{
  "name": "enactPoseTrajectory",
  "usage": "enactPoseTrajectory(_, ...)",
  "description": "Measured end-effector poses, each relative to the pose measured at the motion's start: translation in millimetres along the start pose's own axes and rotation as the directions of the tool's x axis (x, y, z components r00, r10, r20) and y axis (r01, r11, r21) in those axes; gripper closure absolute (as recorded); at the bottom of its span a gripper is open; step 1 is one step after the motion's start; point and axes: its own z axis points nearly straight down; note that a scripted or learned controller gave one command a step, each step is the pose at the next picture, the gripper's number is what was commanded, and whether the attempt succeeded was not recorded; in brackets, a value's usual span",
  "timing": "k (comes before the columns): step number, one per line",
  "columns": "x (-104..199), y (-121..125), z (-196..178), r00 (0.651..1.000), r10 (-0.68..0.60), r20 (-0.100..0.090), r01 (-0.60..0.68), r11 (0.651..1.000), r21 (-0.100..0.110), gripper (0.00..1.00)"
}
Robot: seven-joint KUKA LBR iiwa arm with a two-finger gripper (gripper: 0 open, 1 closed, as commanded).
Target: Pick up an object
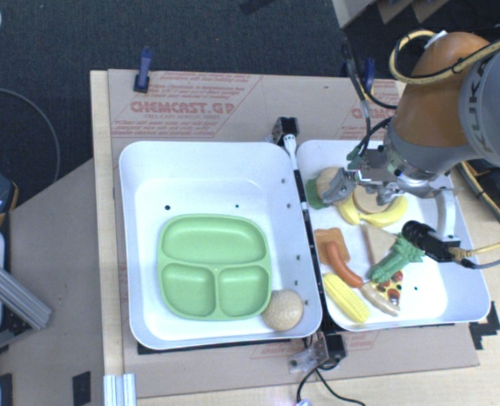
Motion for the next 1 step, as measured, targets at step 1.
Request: enactPoseTrajectory(1,-2.0,-74.8,5.6,1.000,0.006,0.000,-0.006,1.000,0.008,0.00)
